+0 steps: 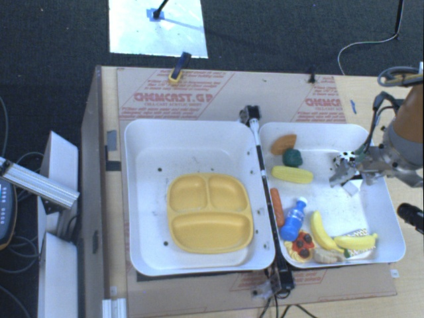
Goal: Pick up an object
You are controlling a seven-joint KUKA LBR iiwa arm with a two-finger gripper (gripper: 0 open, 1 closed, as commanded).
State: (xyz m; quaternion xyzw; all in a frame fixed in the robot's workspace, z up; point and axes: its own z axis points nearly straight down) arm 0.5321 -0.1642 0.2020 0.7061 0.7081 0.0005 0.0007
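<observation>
Two shallow white bins are carried side by side on the desk (199, 88). The left bin (142, 177) contains a yellow compartment tray (210, 212) with three recesses, lying flat near the bin's centre.

The right bin (391, 234) contains the candidate objects. At the upper left of this bin, an orange-brown piece (284, 142) is located, with a dark green round item (292, 157) just below it. A yellow corn cob (292, 174) is laid crosswise beneath the green item. An orange carrot-like stick (277, 206) lies along the bin's left wall. A blue bottle (293, 220) with a white cap is positioned just beside it, tilted. A banana (324, 232) rests near the lower edge, with a second yellow elongated item (356, 242) beside it. A small piece with red and dark spots (303, 245) is situated at the lower left corner.

The gripper (344, 175) is positioned over the upper right part of the right bin, well apart from the objects listed. Whether its fingers are apart or together cannot be determined. No object is seen between them.
</observation>
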